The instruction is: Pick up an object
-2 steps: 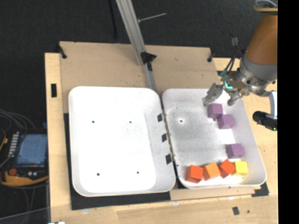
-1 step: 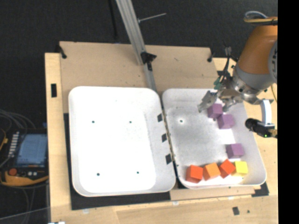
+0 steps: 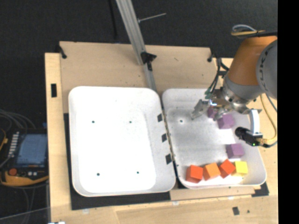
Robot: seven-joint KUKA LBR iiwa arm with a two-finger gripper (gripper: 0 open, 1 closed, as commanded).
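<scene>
One small purple cube [image 3: 226, 121] lies just beside the pincer [image 3: 209, 107], toward the right white bin's [image 3: 187, 139] near edge; whether the pincer stands wide or narrow, I cannot tell.

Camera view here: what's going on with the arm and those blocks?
The arm's end effector is down in the right bin, near its far end, next to a purple block. Whether it holds anything cannot be told. Another purple block lies farther along, and a row of red, orange, red and yellow blocks lines the near edge. The left bin sits alongside.
</scene>
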